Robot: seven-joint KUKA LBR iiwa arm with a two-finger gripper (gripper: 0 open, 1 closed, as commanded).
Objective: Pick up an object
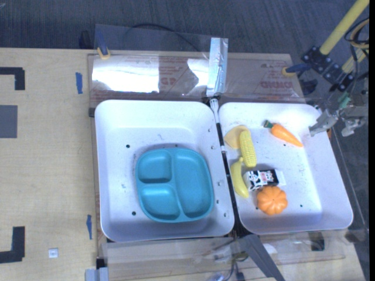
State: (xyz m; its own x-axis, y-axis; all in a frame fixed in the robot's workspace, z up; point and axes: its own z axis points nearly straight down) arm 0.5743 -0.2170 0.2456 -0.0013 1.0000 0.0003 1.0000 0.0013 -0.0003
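Toy food waits in the right bin point(337, 180) as the gripper point(331, 120) hangs at its far right rim; whether it is spread or pressed together cannot be told.

A clean pick favours the carrot point(285, 134), tapered, smooth and lying apart; the ribbed pumpkin point(272, 199), corn cob point(248, 147) and banana point(239, 180) crowd together. A glossy blue divided tray point(174, 183) sits in the left bin point(111, 122).

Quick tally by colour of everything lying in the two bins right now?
Orange: 2, carrot and pumpkin
Yellow: 3, corn cob, banana, pale yellow piece
Black-and-white: 1, small carton
Blue: 1, divided plate
Total: 7
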